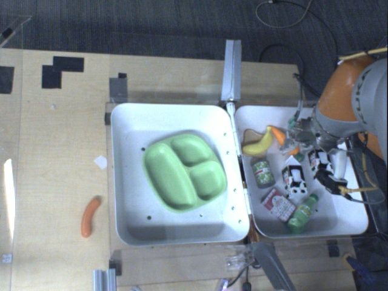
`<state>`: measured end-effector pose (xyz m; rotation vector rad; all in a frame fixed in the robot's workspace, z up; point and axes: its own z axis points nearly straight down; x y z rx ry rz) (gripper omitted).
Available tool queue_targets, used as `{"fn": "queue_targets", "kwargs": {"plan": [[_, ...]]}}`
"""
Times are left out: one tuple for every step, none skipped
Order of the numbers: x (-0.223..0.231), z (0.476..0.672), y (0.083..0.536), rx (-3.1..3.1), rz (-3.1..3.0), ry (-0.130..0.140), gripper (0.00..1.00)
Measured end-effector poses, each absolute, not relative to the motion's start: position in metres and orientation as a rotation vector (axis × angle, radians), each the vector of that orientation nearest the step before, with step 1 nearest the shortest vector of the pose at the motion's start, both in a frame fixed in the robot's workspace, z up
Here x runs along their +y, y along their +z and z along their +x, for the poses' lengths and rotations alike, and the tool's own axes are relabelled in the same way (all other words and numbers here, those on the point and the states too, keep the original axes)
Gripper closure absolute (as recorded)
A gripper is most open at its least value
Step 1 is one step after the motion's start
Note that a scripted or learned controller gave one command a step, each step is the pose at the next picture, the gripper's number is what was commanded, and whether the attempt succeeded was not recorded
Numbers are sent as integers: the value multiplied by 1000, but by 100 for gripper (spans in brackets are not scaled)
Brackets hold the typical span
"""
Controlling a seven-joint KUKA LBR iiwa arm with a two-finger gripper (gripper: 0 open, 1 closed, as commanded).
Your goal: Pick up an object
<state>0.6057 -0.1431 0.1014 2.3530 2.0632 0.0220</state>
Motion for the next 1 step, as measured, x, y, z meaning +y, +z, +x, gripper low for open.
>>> {"fn": "queue_targets", "kwargs": {"plan": [[-80,598,218,2046,2378,8,100]]}}
